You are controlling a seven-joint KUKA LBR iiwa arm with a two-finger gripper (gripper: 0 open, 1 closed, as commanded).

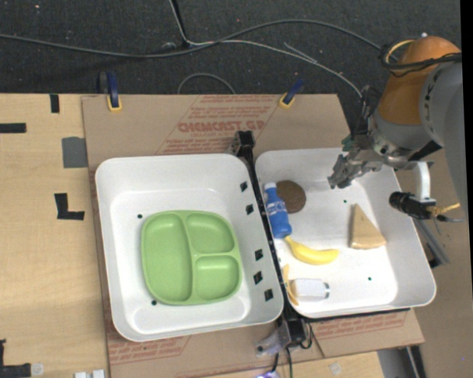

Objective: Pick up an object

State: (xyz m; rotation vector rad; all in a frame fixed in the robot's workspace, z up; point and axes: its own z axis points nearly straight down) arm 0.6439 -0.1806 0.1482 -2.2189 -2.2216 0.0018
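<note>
The right bin (397, 291) carries five loose things, any of which could be the one to lift. A tan wedge (365, 229), shaped like a slice of bread or cheese with a pointed top, lies toward the bin's right edge. A yellow banana (311, 254) curves along the middle of the floor, and just beyond its left tip a blue bottle (276, 211) lies lengthwise against the bin's left wall. A flat brown disc (292, 196) sits touching the bottle's right side, nearer the far edge. A small white block (309, 288), hard to tell from the white floor, rests in the near left corner. The gripper (339, 177) hangs over the far right part of this bin, its dark fingers pointing down and left, and from where I stand I cannot tell whether they are apart or together; nothing shows between them. The disc lies to the gripper's left, near but apart from it, and the wedge lies below it toward the near edge, also apart. The banana, the bottle and the white block are farther off, toward the left wall and the near left corner. The left bin (111, 190) holds a green divided plate (191, 255) with three compartments, set in the middle of its floor. Both bins rest on a cardboard sheet (210, 123) clipped at its far edge, and black cables (214, 36) trail across the dark surface behind it.
</note>
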